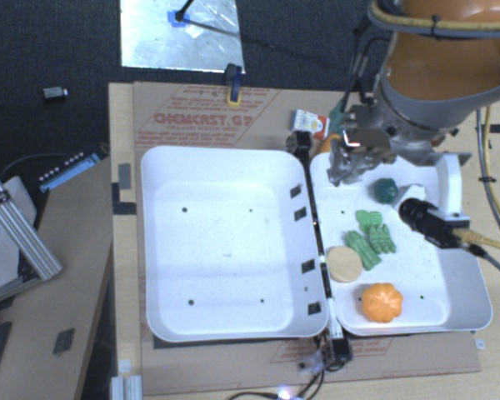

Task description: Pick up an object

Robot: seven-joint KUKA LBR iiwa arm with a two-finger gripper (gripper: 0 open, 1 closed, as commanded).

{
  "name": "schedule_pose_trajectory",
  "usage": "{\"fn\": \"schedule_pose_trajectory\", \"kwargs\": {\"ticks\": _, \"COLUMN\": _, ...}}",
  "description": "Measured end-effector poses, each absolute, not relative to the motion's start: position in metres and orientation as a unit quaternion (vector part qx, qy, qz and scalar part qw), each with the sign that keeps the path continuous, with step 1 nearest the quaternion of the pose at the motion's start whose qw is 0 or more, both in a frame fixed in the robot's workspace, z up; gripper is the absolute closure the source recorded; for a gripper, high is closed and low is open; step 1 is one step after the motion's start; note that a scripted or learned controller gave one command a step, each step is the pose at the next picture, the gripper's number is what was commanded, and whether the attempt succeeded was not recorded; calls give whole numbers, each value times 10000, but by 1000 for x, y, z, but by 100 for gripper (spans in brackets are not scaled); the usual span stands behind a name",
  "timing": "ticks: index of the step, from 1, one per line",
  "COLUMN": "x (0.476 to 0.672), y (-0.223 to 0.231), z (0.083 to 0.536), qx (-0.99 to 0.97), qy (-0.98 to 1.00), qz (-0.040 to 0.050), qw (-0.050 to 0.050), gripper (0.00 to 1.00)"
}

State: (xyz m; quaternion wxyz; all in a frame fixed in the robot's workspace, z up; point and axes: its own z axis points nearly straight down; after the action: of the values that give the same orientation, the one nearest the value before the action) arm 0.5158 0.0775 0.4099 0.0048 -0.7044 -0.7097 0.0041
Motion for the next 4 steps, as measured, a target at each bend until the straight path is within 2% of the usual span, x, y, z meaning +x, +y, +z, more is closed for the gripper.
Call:
{"fn": "schedule_pose_trajectory", "kwargs": {"ticks": 1, "x": 585, "y": 77, "z": 415, "qx": -7067, "qy": -7075, "qz": -17, "qw": -20, "gripper": 100}}
{"fn": "schedule_pose_trajectory", "kwargs": {"ticks": 2, "x": 671, "y": 52, "z": 447, "qx": -7075, "qy": -7067, "qz": -28, "qw": -38, "gripper": 100}}
{"fn": "schedule_pose_trajectory", "kwargs": {"ticks": 3, "x": 551, "y": 75, "z": 384, "qx": -7050, "qy": -7092, "qz": 34, "qw": 39, "gripper": 100}}
{"fn": "schedule_pose_trajectory", "kwargs": {"ticks": 4, "x": 505, "y": 99, "z": 546, "qx": -7040, "qy": -7101, "qz": -95, "qw": -47, "gripper": 100}}
